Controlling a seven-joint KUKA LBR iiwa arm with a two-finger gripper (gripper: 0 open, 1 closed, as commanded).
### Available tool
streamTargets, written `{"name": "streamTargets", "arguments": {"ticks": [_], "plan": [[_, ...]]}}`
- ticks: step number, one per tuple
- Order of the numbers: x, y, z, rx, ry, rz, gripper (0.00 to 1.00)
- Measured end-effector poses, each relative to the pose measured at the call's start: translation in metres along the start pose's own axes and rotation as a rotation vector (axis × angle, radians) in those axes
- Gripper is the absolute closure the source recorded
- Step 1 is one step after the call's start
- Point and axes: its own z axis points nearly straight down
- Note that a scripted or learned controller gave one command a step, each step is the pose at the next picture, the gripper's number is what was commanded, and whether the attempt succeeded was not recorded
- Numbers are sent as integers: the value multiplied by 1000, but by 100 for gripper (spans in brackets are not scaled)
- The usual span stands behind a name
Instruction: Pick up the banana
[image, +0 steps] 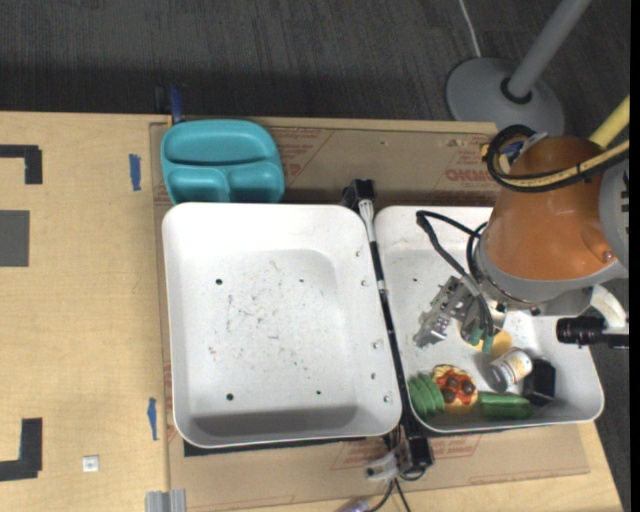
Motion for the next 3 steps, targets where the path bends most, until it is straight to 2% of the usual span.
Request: {"name": "streamTargets", "arguments": {"ticks": [1, 3], "plan": [[-21, -58, 25, 6, 8, -6, 100], [-24, -55, 5, 1, -1, -5, 100]]}}
